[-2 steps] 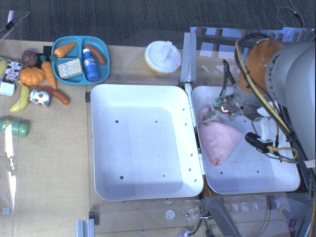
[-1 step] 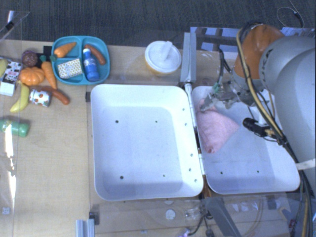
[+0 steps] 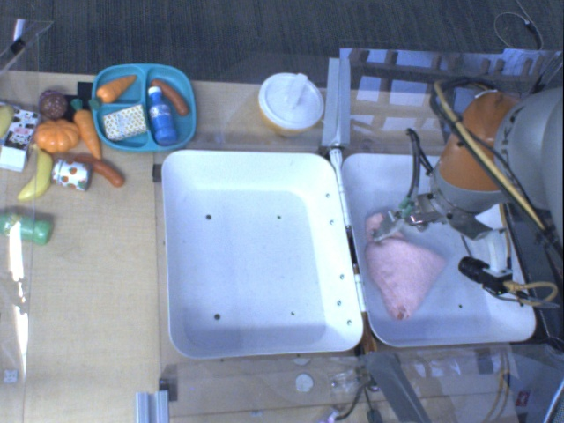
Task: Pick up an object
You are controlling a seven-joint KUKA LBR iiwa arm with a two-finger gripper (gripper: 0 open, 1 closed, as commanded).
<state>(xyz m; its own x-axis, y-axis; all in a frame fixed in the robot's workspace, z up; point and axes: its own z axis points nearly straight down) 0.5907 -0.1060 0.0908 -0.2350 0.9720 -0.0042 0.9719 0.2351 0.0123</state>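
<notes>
Pink cloth (image 3: 403,274) in right bin (image 3: 493,324); hand (image 3: 401,219) at its top edge, grip state unclear, fingers indistinct

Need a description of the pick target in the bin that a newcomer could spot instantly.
Of the two white bins, take the right bin, where the arm reaches in. The pink cloth lies crumpled toward that bin's left side, with the gripper at its upper edge. It is the soft pink lump on the white floor.

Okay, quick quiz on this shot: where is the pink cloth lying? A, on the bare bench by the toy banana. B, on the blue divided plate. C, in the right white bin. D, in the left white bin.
C: the pink cloth lies in a heap on the floor of the right white bin, with the gripper at its upper edge.
</notes>
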